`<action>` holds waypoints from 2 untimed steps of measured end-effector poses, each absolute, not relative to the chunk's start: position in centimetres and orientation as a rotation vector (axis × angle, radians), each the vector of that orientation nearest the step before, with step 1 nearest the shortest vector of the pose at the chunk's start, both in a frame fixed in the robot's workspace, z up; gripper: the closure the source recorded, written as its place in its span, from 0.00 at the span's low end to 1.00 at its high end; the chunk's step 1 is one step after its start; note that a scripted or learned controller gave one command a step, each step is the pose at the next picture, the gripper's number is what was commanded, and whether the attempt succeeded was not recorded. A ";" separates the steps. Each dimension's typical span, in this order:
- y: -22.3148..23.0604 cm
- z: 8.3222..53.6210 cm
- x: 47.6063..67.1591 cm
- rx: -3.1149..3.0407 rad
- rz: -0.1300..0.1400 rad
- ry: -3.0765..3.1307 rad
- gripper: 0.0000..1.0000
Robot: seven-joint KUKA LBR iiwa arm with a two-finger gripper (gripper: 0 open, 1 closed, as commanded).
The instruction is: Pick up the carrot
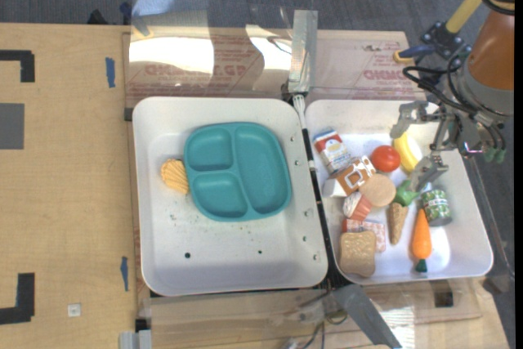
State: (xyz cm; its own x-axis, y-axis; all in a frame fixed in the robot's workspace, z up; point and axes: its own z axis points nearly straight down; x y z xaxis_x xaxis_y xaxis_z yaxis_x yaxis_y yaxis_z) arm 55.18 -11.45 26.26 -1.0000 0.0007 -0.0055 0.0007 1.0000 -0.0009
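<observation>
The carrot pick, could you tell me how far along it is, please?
Nothing looks done yet: the carrot lies on the floor of the right bin, beside the ice cream cone. In hand: the tool hovers just above it. Left: descend, grasp, lift.

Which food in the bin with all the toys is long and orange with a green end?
The carrot, near the right bin's front edge. The tomato is round and red, the lemon yellow, and the bread slice brown and flat.

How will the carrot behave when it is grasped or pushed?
The carrot looks like smooth moulded plastic, so probably stiff, light and a little slippery. Its rounded, tapering body may roll or pivot if pushed. It lies near the right bin's wall, which could stop it.
</observation>
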 end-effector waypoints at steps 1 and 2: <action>-16.5 8.9 51.7 0.199 -0.002 3.125 0.00; -16.4 10.0 51.9 0.192 -0.005 3.120 1.00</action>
